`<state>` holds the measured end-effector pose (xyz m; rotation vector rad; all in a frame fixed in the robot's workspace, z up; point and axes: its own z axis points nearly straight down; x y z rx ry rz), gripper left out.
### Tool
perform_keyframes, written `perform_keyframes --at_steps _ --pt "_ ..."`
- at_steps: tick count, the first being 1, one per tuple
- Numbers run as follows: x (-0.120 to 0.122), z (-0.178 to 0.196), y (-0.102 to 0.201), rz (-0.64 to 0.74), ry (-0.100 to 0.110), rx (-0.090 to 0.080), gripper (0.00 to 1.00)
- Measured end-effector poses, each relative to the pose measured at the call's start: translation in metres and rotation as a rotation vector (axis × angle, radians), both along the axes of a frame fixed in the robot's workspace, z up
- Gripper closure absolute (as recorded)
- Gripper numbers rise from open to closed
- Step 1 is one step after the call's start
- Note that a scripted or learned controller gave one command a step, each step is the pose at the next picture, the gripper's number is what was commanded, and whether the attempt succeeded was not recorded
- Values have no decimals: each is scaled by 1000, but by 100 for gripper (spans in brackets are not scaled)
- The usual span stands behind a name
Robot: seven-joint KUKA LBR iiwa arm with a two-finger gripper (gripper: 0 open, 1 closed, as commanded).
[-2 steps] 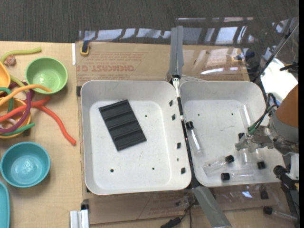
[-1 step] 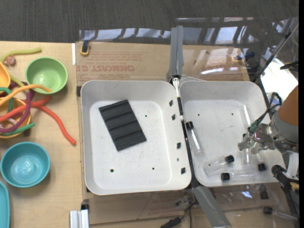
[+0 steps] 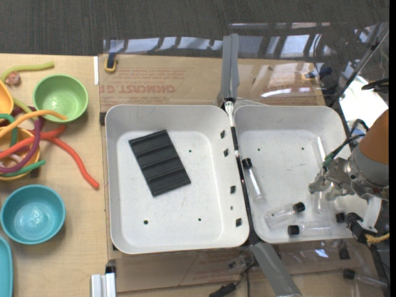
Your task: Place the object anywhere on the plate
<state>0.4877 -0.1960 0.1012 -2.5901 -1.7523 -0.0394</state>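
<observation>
1. The dark ribbed rectangular plate (image 3: 159, 162) lies tilted in the left white bin (image 3: 117, 184), with nothing on it.
2. Clear plastic tubes with black caps (image 3: 286, 212) lie in the right white bin (image 3: 272, 119); none has been moved.
3. The gripper (image 3: 329, 181) hangs over that bin's right side; finger state: cannot tell.
4. Remaining: grasp, transfer, release.

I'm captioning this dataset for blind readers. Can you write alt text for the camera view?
From the right, a grey arm's tool hangs over the right white bin, which holds clear tubes with black caps. The left white bin holds a black ribbed plate, lying at a slant. Left of the bins sit green and blue bowls.
</observation>
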Motion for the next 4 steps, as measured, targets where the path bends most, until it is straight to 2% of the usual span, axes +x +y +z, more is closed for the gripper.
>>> perform_keyframes --at_steps 1,2,3,4 --pt "1 0 -1 -23 0 4 100" --pt "-11 28 -17 -172 19 -24 100" --pt "-10 168 -11 -143 18 -27 100" --pt "-11 78 37 51 17 -26 100"
